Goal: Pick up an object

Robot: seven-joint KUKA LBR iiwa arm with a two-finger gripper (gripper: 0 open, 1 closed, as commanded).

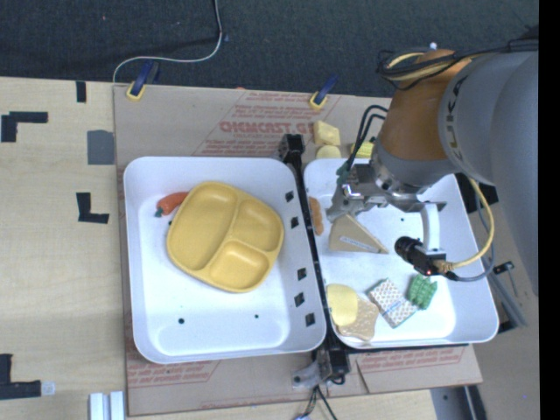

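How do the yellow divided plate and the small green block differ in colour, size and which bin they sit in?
The yellow divided plate is yellow, the green block green. The plate is far larger. The plate lies in the left bin, the block in the right bin. Both rest on a bin floor.

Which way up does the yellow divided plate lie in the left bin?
Right way up, tilted against nothing: the yellow divided plate shows its three hollow compartments facing the camera in the left bin.

Two white bins; one yellow tray; one carrot; perhaps seven small items right.
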